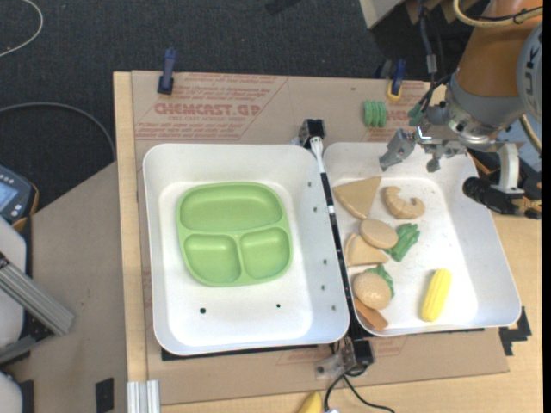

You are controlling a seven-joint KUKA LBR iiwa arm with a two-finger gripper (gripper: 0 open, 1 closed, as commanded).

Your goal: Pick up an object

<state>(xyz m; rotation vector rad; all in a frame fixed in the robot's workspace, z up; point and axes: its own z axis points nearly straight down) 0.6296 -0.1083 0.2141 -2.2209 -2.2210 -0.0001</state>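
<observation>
The grey two-finger gripper (415,151) hangs spread wide and holding nothing above the right white plastic bin's (491,256) far edge. Nothing is lifted yet; the curved tan toy pretzel (401,203) lies just below it, ungrasped.

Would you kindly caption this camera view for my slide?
Gripper open above the right bin of toy food; green tray in the left bin.
</observation>
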